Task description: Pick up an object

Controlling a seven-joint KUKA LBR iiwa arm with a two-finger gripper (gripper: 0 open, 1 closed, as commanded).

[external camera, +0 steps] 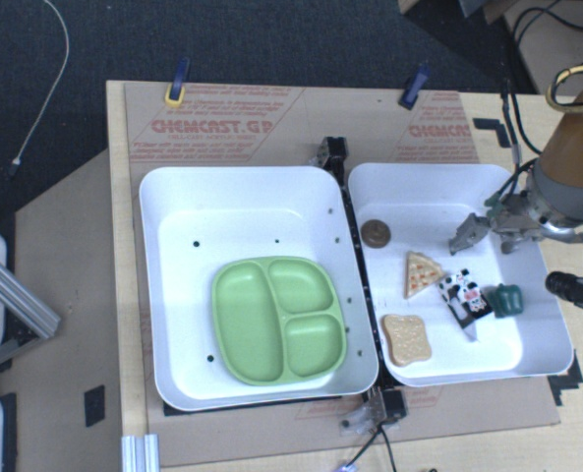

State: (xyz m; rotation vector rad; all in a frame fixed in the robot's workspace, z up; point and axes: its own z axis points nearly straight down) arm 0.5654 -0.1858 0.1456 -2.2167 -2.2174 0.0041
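The right bin [537, 357] holds a brown round cookie [375, 232], a toy pizza slice [422, 273], a slice of toast [406, 339], a small black-and-white cow figure [463, 294] and a teal piece [507, 301]. My gripper [489, 238] hangs over the back right of this bin, above and behind the cow figure. It is open, its grey fingers [466, 233] spread apart with nothing between them.
A green divided plate [276, 318] lies in the left bin [173, 214]. The divider between the bins [355, 254] runs just left of the cookie. The grey arm with its orange band [573, 150] comes in from the right.
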